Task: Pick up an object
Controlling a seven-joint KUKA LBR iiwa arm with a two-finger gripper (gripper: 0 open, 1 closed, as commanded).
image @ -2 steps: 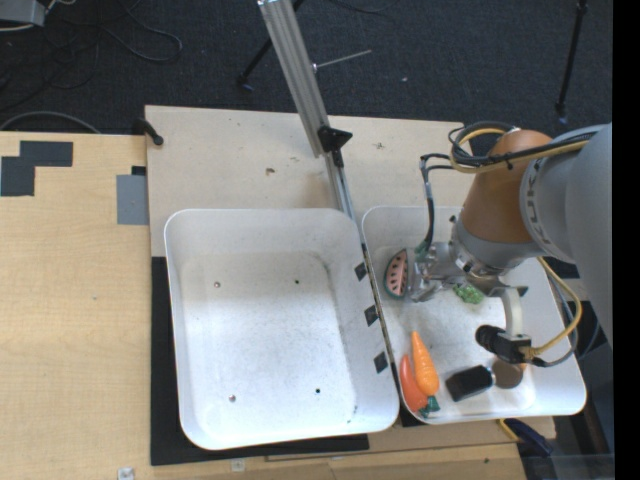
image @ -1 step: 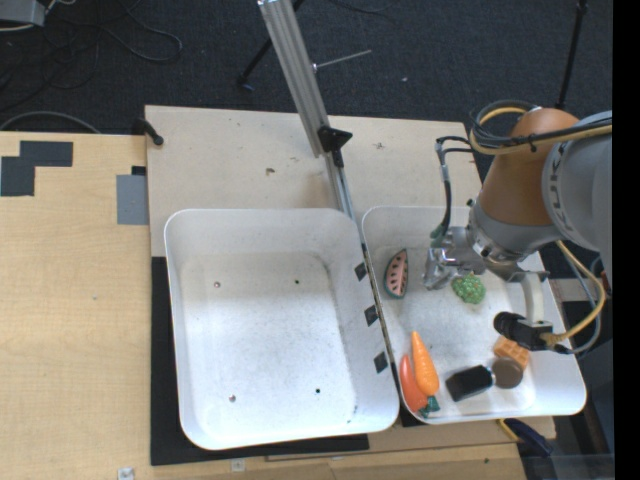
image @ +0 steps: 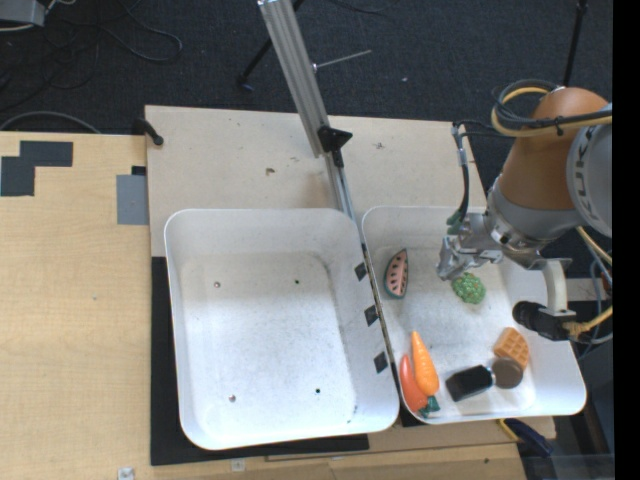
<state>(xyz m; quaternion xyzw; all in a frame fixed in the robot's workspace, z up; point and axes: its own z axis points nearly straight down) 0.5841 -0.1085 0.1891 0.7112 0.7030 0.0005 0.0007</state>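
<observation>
The hand (image: pixel 457 259) hovers in the right bin (image: pixel 560 393), directly above-left of the green broccoli-like piece (image: pixel 467 288), touching or nearly so. The piece is roundish, with no clear long axis. Whether the hand is clenched I cannot tell.

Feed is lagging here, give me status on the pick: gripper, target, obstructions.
Gripper low in the right bin, just above-left of the green toy; grasp unconfirmed. Watermelon slice lies apart to its left. Carrot, black block, waffle piece nearer the front, not blocking.

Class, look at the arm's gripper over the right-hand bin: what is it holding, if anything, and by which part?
It cannot be told. The gripper sits right at the upper edge of the green broccoli-like toy, but no part of the toy shows between its fingers.
</observation>
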